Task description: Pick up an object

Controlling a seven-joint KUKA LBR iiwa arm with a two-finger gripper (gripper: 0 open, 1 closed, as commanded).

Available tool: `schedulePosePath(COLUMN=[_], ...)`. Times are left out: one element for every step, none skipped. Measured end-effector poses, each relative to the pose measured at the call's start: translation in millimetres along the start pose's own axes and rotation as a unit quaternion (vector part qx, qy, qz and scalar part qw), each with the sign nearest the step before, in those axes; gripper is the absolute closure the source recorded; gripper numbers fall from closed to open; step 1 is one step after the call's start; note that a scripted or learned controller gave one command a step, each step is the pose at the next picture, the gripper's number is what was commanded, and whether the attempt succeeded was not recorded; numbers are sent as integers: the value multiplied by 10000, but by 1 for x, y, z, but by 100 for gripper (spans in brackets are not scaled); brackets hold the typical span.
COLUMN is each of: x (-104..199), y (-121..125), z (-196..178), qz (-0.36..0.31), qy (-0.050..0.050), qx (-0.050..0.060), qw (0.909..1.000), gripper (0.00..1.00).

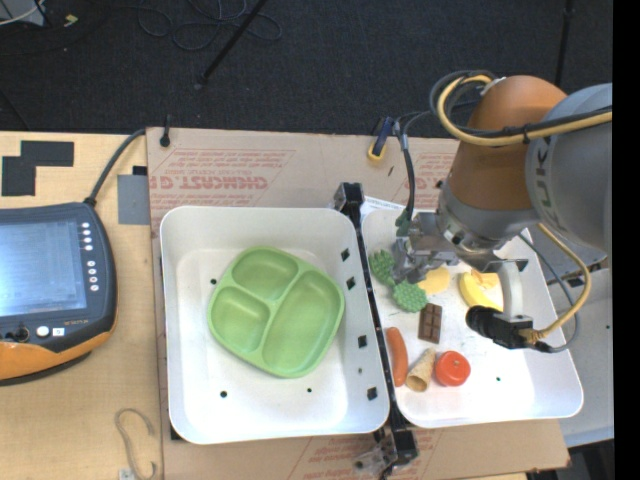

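Tool (408, 264) down in right bin (560, 393) at its ten o'clock corner, over green toy (408, 295); finger state cannot be told; nothing visibly lifted, pick not yet done.

Cardboard-topped bench (250, 168) against dark carpet (300, 48) strewn with cables (200, 13)

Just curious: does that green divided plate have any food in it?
Empty. The green plastic divided plate shows three bare compartments; the toy foods lie in the other white bin.

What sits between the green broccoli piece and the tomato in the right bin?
In the camera view, the brown chocolate bar lies between the broccoli piece and the tomato.
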State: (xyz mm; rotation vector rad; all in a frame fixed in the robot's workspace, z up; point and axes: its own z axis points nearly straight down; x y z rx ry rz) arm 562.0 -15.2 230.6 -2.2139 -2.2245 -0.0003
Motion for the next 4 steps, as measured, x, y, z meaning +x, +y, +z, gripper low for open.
schedulePosePath(x=[46,71,73,73], y=[17,16,22,25], z=[-4,14,-6,10], qz=[3,17,24,21], qy=[-2,-11,-11,-18], qx=[1,21,-2,17], qw=[10000,10000,10000,10000], gripper=[100,100,100,100])
